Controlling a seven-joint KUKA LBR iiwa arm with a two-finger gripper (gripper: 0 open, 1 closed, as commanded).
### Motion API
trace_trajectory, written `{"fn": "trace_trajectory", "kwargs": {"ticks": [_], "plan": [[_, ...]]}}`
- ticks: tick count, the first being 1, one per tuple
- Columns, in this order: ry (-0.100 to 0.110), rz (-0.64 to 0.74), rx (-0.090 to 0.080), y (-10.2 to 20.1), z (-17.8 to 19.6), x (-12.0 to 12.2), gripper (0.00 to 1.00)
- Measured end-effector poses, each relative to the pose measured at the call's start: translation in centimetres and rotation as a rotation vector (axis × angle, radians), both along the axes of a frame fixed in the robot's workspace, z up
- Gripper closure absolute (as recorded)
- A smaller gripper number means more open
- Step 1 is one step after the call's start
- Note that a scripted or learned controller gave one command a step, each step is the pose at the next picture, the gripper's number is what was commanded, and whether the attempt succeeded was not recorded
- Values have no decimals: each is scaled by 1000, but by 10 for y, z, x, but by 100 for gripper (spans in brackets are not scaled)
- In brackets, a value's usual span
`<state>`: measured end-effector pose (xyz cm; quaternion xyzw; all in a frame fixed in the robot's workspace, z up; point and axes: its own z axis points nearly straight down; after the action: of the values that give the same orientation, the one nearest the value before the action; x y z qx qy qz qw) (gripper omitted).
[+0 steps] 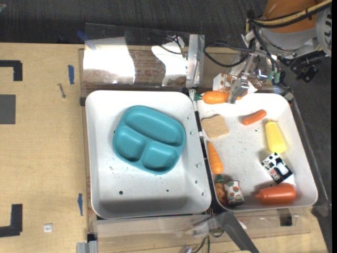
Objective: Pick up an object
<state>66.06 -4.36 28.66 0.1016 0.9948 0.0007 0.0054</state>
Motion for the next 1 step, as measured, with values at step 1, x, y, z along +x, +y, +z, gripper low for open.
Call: {"fn": "trace_trajectory", "kwargs": {"ticks": [1], "plan": [[7,-99,2,35,0,-6,100]]}}
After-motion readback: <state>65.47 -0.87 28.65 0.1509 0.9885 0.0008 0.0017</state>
